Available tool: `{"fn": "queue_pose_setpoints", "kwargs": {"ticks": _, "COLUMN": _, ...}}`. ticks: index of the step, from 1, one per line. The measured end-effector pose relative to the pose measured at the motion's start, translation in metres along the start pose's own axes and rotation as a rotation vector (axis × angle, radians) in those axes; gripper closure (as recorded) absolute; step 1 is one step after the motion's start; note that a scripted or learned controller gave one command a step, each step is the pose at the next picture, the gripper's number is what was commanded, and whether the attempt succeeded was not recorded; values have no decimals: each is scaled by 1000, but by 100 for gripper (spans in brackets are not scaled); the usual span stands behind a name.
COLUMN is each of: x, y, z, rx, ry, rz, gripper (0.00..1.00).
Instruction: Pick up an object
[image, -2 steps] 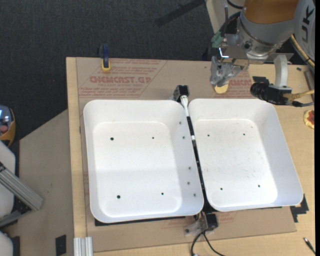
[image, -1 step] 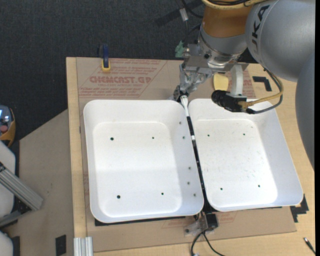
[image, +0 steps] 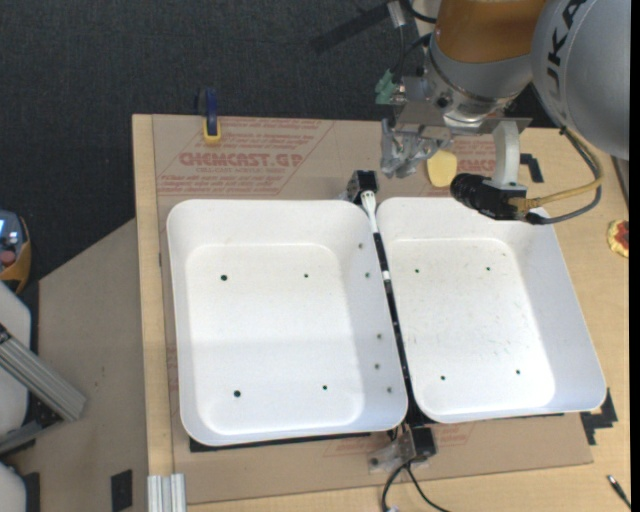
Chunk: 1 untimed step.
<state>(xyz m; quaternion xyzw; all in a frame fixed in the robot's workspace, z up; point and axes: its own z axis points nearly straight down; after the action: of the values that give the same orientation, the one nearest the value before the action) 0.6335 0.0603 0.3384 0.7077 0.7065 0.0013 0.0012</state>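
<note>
Hovering past far edge of bins, your gripper (image: 408, 160): can't tell its opening or any hold. Yellow obj (image: 441, 168) just beside. 2 white bins (image: 270, 225) below.

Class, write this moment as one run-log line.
arm: beyond bins' far edge | claw: over bench, beside pale yellow object | left bin | right bin | pick: not done
</note>
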Motion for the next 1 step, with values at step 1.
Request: {"fn": "queue_pose_setpoints", "kwargs": {"ticks": 1, "x": 54, "y": 31, "z": 57, "rx": 6, "ry": 1, "rz": -6, "gripper": 100}}
